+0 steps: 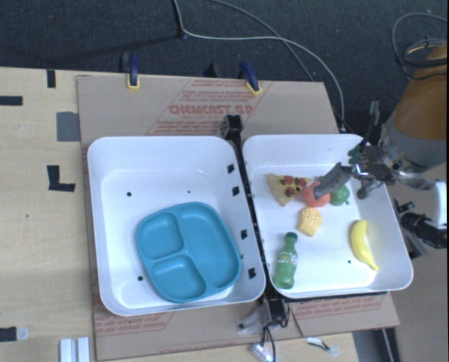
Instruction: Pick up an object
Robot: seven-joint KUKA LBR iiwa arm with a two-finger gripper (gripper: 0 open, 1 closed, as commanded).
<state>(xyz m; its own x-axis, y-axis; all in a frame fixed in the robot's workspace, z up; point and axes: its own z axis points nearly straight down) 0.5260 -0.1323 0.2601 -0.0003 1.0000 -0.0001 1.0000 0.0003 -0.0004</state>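
Gripper (324, 190) reaches in from the right over the right bin (382, 281), low above the upper middle of it; can't tell from this slant how it's set. My arm (420, 119), grey with orange band, sits past the bin's right rim.

Biggest first: cardboard sheet (201, 108) under both bins, clamped at the back edge by two blue-yellow clamps (133, 72). Left bin (103, 202) holds a blue divided plate (187, 252), lying flat toward the front, three compartments, tilted a bit.

Right bin contents: pizza slice (286, 187) near the back left, just beside my gripper tip on its left. Yellow banana (363, 244) to the front right, well apart from the tip. Green bottle (285, 261) lying near the front left corner, close to the divider. Corn piece (310, 221) just below the tip. Red tomato-like thing (315, 196) and a small green piece (340, 196) right at the tip, touching or nearly, partly covered by it.

Thin cable (232, 25) loops across the dark floor behind.
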